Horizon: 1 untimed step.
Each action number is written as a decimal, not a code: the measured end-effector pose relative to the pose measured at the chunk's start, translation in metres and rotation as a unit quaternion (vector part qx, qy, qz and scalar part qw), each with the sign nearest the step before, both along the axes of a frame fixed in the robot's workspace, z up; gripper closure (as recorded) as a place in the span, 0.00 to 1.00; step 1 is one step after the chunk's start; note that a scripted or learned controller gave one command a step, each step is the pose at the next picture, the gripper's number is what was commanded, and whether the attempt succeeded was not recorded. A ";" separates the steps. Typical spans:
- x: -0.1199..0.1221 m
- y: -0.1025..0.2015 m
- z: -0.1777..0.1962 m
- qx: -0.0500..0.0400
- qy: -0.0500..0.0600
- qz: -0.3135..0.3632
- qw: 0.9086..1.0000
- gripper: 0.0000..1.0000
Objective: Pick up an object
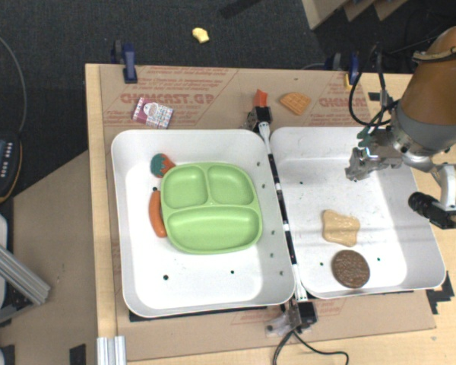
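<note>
From the camera view I'd go for the tan lump in the right bin, just above the brown disc; it looks light and probably softish, best pinched across its narrow sides. My gripper hangs at its 12 o'clock, well apart, holding nothing; how wide it stands I cannot tell.

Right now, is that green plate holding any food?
Empty. All three compartments of the green plate show bare green. The orange sausage and a small red-green piece lie outside it, against its left edge in the bin.
</note>
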<state>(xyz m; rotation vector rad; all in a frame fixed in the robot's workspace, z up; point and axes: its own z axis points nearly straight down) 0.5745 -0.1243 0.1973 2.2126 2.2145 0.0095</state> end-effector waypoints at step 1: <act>-0.002 0.001 -0.006 0.001 0.005 0.000 1.000 0.00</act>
